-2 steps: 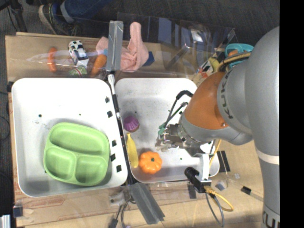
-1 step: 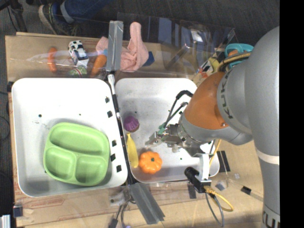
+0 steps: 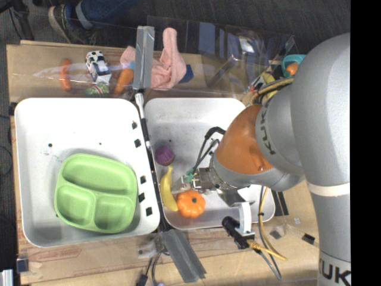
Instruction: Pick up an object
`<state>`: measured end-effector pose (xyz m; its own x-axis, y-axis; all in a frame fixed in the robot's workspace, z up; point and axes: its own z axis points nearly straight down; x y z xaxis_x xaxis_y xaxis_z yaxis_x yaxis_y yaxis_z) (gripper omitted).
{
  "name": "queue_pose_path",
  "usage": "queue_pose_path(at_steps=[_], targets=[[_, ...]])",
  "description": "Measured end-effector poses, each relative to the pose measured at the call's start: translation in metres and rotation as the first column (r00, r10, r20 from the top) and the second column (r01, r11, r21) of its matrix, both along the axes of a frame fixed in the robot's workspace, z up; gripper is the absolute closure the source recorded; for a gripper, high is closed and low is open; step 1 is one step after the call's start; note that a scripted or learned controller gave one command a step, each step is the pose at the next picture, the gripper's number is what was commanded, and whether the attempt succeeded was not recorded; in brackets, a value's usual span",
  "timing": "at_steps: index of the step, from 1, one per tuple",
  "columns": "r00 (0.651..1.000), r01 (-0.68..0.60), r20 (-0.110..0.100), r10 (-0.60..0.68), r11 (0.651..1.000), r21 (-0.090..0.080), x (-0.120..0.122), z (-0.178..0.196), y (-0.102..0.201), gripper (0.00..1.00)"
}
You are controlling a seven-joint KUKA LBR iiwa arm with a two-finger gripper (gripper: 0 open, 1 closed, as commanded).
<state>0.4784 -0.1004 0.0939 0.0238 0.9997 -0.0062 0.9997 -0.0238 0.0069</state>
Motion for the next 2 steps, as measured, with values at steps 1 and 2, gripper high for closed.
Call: queue_pose_path(at_steps=[1,2], targets=[[1.0,-0.009,-0.004,0.009,1.0,0.006,0.001,0.008,0.004,1.0],[1.0,-0.002,-0.006,0.002,1.0,0.007,0.01,0.166,0.072,1.0]])
